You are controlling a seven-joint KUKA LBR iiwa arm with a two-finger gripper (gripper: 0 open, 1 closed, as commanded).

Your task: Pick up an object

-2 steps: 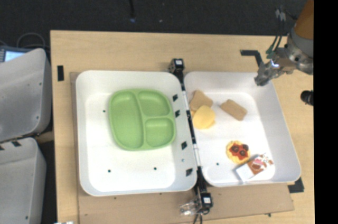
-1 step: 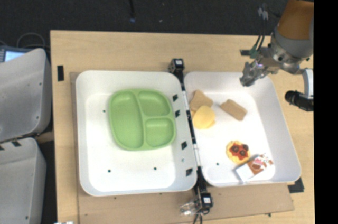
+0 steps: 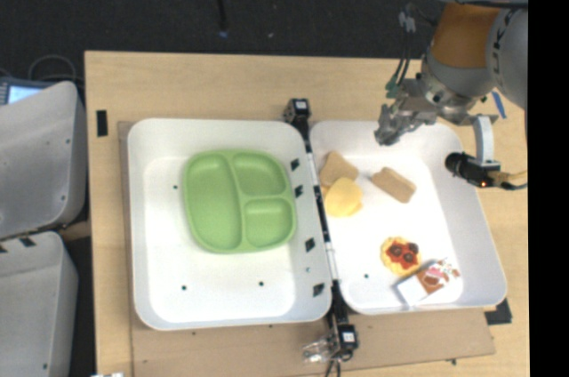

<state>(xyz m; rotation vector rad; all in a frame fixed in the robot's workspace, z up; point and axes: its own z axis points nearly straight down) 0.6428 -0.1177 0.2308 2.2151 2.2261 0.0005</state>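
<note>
The tan block lay in the right bin, its long axis slanting from upper left to lower right, apart from the yellow piece and brown wedge to its left. You would have found it the nearest object to the gripper, which hung just above it near the bin's far rim. Whether the jaws were open or closed, you could not tell.
</note>
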